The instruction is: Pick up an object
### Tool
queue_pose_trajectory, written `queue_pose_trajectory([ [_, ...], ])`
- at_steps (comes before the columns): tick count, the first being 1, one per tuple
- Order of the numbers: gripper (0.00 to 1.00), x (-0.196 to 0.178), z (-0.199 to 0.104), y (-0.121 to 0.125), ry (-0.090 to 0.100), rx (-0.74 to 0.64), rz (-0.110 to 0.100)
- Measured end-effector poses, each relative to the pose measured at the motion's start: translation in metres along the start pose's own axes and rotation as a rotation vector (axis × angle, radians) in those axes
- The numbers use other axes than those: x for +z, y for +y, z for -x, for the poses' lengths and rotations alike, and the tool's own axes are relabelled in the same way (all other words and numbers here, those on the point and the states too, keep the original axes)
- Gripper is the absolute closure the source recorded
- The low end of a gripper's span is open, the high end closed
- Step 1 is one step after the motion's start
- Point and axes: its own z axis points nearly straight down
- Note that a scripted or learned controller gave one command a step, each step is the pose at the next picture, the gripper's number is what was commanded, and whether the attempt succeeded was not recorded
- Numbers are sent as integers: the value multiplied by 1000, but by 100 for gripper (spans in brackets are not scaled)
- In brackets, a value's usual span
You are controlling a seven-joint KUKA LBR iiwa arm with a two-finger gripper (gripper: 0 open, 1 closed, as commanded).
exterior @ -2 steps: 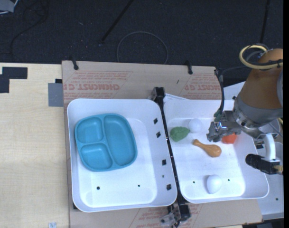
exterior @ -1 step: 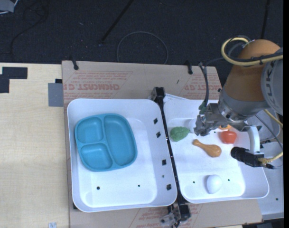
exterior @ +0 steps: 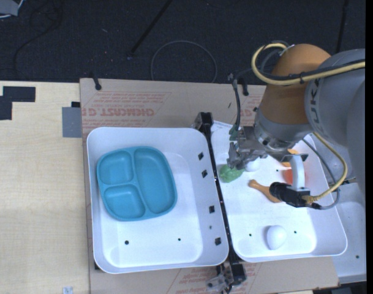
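Down in the right bin (exterior: 253, 216), the gripper (exterior: 240, 158) hangs close to the left wall, just above and beside a green lump (exterior: 230, 174), which I judge the likeliest object for this pick. Watching from my desk, I cannot tell whether the gripper is spread or closed, because the wrist of the arm (exterior: 296, 97) covers it. Nothing can be seen in its grasp.

The lump lies near the wall that parts the two bins, and that is the difficulty. I would first centre the gripper over the lump. Then I would turn it so that it closes along the wall rather than across it, leaving nothing to strike the rim on the way down. I would bring it slowly to the bin floor, close gently since the lump looks soft, and lift straight up. I would count it held only once green shows clear of the floor.

A white ball (exterior: 275, 236) sits well apart toward the front, and a tan piece (exterior: 257, 185) lies near the middle. A blue plate (exterior: 136, 182) rests in the left bin (exterior: 155, 241).
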Motion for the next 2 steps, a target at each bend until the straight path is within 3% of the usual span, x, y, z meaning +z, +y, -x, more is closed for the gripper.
queue_pose_trajectory([
  [2, 100, -4, -115, 34, 1, -1, 0],
])
